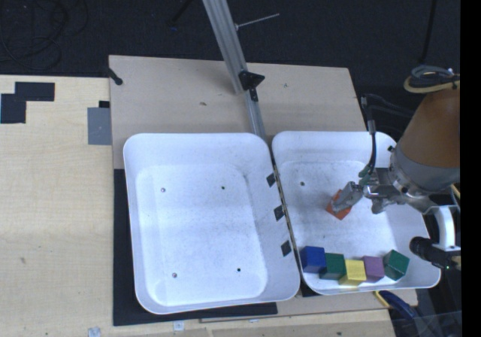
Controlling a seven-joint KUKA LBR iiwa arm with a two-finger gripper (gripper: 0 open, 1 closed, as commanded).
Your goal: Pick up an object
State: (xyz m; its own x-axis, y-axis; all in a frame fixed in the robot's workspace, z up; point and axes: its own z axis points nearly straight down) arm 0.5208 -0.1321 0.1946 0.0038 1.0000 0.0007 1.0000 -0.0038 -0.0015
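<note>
A: Orange block (pixel 339 210), item one: it lies in the right bin (pixel 331 149), near the middle of the floor and well apart from the others. You have the gripper (pixel 347 197) right at it. The grey metal overlaps the block's upper edge, so from this slant I cannot tell whether the fingers are spread, pressed together or pinching it. Do not log it as held.

B: Why that one, do you judge?

A: It sits alone with bare white floor around it, so the fingers have room on either side. The rest are packed in a row against the near wall of the same bin, touching or nearly so, which leaves little gap for a finger.

B: Count them for me.

A: Row, left to right: one blue block (pixel 313 257), one dark green block (pixel 332 266), one yellow block (pixel 352 271), one purple block (pixel 373 267), one green block (pixel 396 263). Five in the row, six blocks with the orange one. Two bins: the left bin (pixel 143 177) has only small dark specks on its floor. One arm (pixel 432 140) reaches in from the right over the bin's edge.

B: Anything else on the tabletop (pixel 52 200)?

A: One slanted metal rail (pixel 225 34) runs down to where the bins meet, and three small black clips (pixel 279 212) line that seam. You may take the pick as not yet proven.
</note>
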